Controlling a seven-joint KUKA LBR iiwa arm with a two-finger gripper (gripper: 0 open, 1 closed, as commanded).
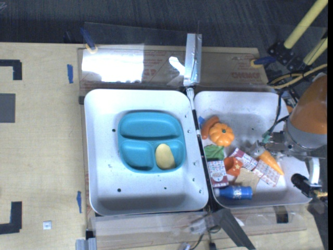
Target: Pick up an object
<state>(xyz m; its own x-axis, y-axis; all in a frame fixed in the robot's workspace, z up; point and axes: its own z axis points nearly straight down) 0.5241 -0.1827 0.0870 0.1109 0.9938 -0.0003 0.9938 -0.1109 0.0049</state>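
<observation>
So my gripper [270, 149] is down in the right bin [244, 100], near its right side, and there's an orange carrot-shaped piece [271, 162] right at the tip. Honestly I can't tell whether I'm clamped on it, just touching it, or how wide I'm set, because the wrist blocks that bit.

What worries me is the clutter. The carrot piece sits up against a pile: a couple of red-and-white packets [248, 162], a tan cracker-looking square [248, 179], a blue bottle [235, 192] along the near wall, and a small red-labelled pack [216, 173]. If my hold is only on the tip, it'll probably slide out on the lift, or I'll drag a packet up with it and drop both. The bin wall is close too, so a sloppy move could bump it.

Further in there's a green thing [213, 151] and an orange pumpkin [221, 134] by the divider. Across it, the left bin [104, 191] has a blue tray [151, 124] with a yellow lemon-ish object [165, 156] in it.
</observation>
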